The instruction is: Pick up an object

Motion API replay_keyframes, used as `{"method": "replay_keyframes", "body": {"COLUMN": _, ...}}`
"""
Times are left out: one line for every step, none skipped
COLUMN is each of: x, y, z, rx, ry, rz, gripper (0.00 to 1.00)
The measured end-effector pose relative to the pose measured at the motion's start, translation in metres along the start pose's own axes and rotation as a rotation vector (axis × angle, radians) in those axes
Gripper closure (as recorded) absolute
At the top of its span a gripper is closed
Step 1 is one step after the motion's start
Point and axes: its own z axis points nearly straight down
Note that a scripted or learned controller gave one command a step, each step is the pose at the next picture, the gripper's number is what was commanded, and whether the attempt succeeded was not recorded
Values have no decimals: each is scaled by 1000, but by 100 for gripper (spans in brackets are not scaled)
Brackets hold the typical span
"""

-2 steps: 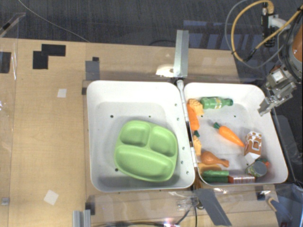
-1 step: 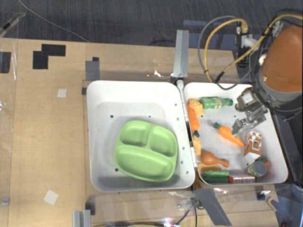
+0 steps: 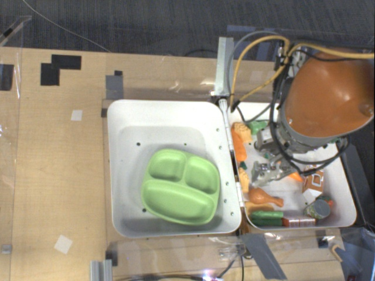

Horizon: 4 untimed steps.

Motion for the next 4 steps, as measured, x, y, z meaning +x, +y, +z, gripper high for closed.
{"method": "replay_keyframes", "body": {"x": 66, "y": -71, "z": 25, "rx": -2, "ry": 1, "rz": -346, "gripper": 100}}
{"method": "replay_keyframes", "body": {"x": 26, "y": -112, "z": -10, "rx": 3, "ry": -1, "rz": -168, "gripper": 100}}
{"method": "replay_keyframes", "body": {"x": -12, "y": -182, "z": -50, "rx": 5, "ry": -2, "rz": -105, "gripper": 100}}
{"method": "replay_keyframes", "body": {"x": -12, "y": -183, "z": -61, "rx": 11, "ry": -6, "rz": -102, "gripper": 100}}
